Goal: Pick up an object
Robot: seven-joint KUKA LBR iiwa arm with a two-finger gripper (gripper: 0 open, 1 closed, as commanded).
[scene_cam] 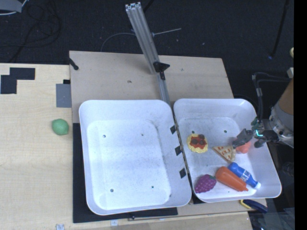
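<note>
The right bin [218,108] holds several toy foods: a yellow pastry with red filling [197,143], a pizza slice [224,152], an orange carrot [230,178], a blue bottle [243,174] and purple grapes [205,183]. A small salmon-red piece [243,148] lies near the bin's right wall. My gripper [251,139] hangs low at the right side of this bin, directly over that piece. Its fingers [241,138] stand apart, and nothing is gripped between them. The salmon piece sits just below the left finger, partly hidden by it.
The left bin [125,110] stands beside the right one, with black clips on the shared edge. A green ball [60,127] rests on the wooden bench at the left. An aluminium bar [144,35] slants in from the back. A yellow and blue item [254,205] lies outside the right bin's front corner.
</note>
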